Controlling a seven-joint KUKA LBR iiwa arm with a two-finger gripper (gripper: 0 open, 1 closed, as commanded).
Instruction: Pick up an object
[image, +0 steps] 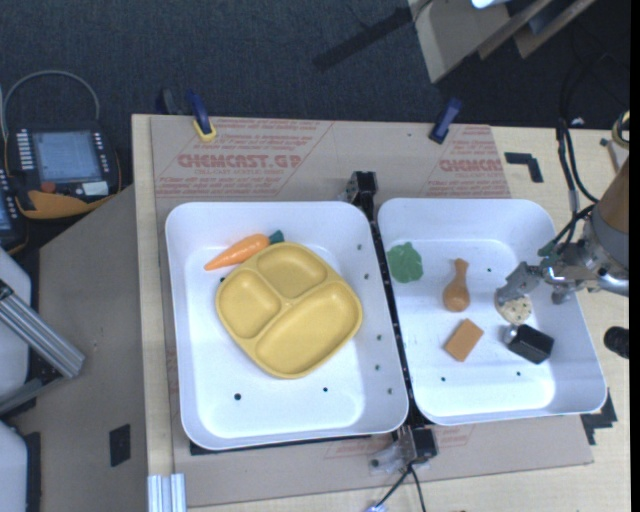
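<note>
Left bin (190, 300), well to the left of the pincer: yellow divided plate (288, 320) lying flat near the middle, with a toy carrot (238, 250) touching its upper-left rim. Both sit far outside the arm's present reach line, so neither looks like the current target. Right bin (480, 225): green leafy piece (405, 262) near the bin's left wall, far left of the pincer; tan pin-shaped piece (456, 287) left of the pincer, lying on its side; orange-brown block (463, 340) below and left of it, flat on the floor. Speckled round piece (516, 309) sits just below the pincer tip, and a black block (530, 344) lies just beyond that, down and slightly right. Pincer (522, 284) is low over the bin's right half, arm entering from the right; fingers look spread, nothing between them. Judgement: the loose scatter gives finger clearance around most pieces, and the speckled piece is the likeliest pick, being nearest the tip. Risk: the black block is close by and could be nudged on descent.
</note>
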